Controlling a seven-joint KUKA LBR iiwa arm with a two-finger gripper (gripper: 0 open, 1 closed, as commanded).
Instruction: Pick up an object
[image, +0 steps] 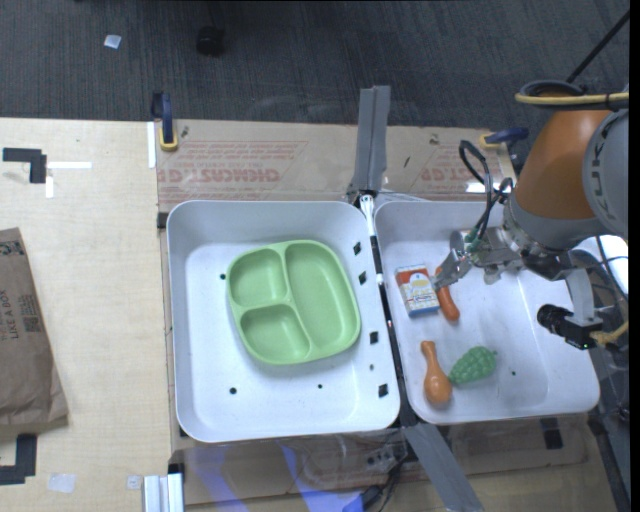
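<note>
Bench (90, 330): pale wood surface, a brown paper bag (25, 330) lying at its left edge. A strip of printed cardboard (260, 165) runs along the far edge behind the bins.

Left bin (200, 400): shallow, white. One green divided plate (293, 299) with three compartments sits near its middle, slightly toward the far side.

Right bin (520, 370): shallow, white, holds the small items. Arm (565, 165) enters from the right, orange band over the bin's far right corner, wrist angled down and leftward.

Gripper (450, 272): low over the far-left part of the right bin. Whether the hand is open, closed or gripping cannot be told from this angle; nothing is clearly seen between its tips.

Small items in the right bin, all toward its left half:
- Green bumpy toy (473, 365), near the bin's middle, toward the near side.
- Small orange-and-white carton (416, 290), lying flat by the left wall, just left of the gripper.
- Orange bottle-shaped toy (435, 375), near the near-left corner, just beside the green toy.
- Orange stick-shaped piece (447, 304), just beside the carton's right edge, directly under the gripper tip; contact cannot be told.
</note>
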